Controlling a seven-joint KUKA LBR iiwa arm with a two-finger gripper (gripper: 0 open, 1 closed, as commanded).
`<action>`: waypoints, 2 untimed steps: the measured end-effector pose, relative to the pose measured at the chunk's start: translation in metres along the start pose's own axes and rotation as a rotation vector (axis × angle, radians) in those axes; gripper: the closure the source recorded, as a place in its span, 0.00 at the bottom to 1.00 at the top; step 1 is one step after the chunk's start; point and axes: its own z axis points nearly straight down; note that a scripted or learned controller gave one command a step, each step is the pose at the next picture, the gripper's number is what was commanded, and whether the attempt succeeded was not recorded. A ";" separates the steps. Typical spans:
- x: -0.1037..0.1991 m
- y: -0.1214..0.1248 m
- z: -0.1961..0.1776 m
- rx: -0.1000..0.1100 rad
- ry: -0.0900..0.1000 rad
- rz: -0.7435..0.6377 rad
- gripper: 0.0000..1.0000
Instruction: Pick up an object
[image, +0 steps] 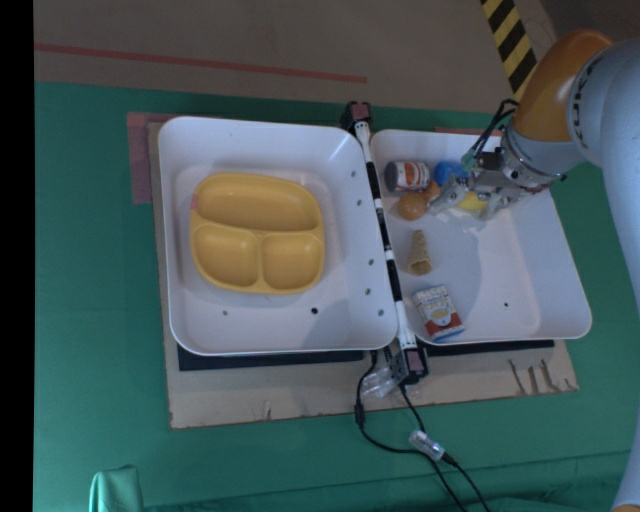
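From the overhead camera you see the gripper (472, 196) low in the right bin (530, 290), among a can (407, 175), an orange ball (412, 206) and a blue object (449, 172). You cannot tell its grip. Cone (419, 252) and carton (438, 311) lie apart; yellow tray (257, 232) sits in the left bin (200, 320).

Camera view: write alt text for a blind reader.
A grey arm's gripper reaches down among a can, an orange ball and a blue toy in the right bin. The left bin holds a yellow tray.
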 end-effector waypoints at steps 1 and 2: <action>-0.004 0.003 -0.017 -0.012 -0.009 0.005 1.00; -0.004 0.003 -0.018 -0.012 -0.009 0.005 0.00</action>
